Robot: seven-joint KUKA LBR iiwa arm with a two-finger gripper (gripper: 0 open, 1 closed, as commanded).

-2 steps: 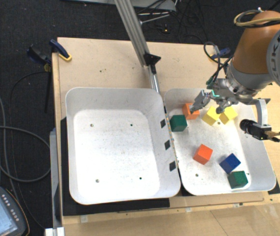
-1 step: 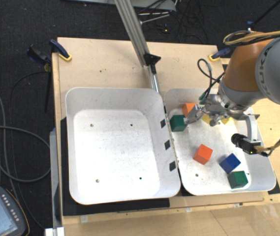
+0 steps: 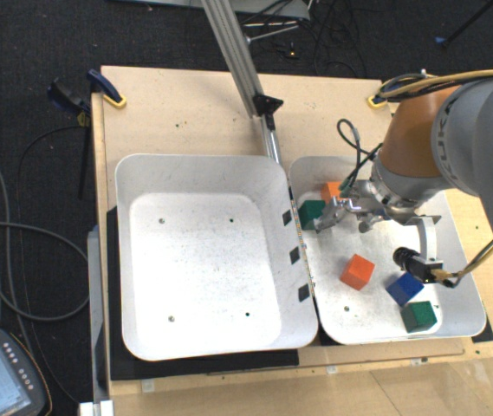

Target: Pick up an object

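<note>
The right bin [image 3: 454,232] holds several blocks. A dark green block [image 3: 310,210] lies by its left wall, with a small orange piece [image 3: 330,190] just behind it. An orange cube [image 3: 358,272] sits in the middle, and a blue cube [image 3: 403,289] and a green cube [image 3: 419,316] lie toward the front right. My gripper [image 3: 347,222] hangs low over the bin's back left part, open, with nothing between its fingers. Its left fingertip [image 3: 324,223] is close beside the dark green block. The wrist covers the bin's back right.
The left bin [image 3: 133,232] stands beside the right one, sharing a raised middle rim [image 3: 300,258]. A metal pole [image 3: 233,46] slants in from the top toward the bins. Cables and a black fitting [image 3: 405,257] hang off the wrist above the blue cube.
</note>
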